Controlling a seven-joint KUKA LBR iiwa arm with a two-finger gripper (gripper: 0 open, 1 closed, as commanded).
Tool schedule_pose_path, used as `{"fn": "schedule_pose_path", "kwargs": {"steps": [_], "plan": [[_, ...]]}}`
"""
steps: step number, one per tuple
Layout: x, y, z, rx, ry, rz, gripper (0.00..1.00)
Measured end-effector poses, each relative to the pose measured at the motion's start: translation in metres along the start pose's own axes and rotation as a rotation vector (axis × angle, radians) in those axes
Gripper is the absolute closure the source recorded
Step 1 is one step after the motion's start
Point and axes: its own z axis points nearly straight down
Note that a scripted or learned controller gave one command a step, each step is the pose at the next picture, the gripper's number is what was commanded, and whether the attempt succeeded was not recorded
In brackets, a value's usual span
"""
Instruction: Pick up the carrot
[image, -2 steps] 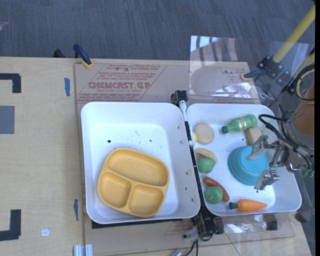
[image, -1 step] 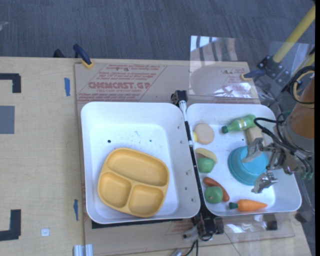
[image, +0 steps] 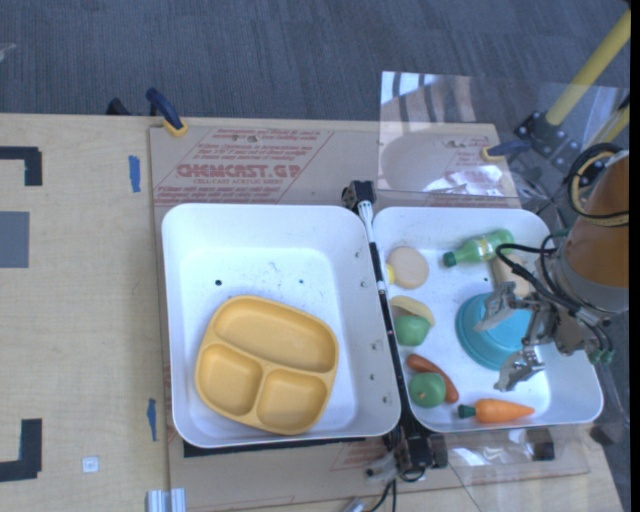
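Observation:
The carrot (image: 503, 409) is orange with a green stub at its left end. It lies flat near the front edge of the right bin (image: 580, 400). My gripper (image: 509, 341) hangs just behind it, over the right side of a blue bowl (image: 482, 335). The fingers are spread open, one fingertip (image: 519, 372) a short way above the carrot and apart from it. Nothing sits between the fingers.
The right bin also holds a green bottle (image: 478, 248), a beige round piece (image: 407, 267), a yellow-green fruit (image: 412, 320), a red piece (image: 433, 373) and a green ball (image: 427, 390). The left bin (image: 200, 240) holds a yellow divided plate (image: 265, 363).

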Motion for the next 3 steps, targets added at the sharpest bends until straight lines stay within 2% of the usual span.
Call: {"fn": "schedule_pose_path", "kwargs": {"steps": [1, 2, 3], "plan": [[-0.004, -0.001, 0.012, -0.001, -0.001, 0.091, 0.00], [-0.077, -0.028, 0.035, 0.001, -0.008, 0.350, 0.00], [-0.001, -0.023, 0.004, 0.001, -0.005, 0.385, 0.00]]}}
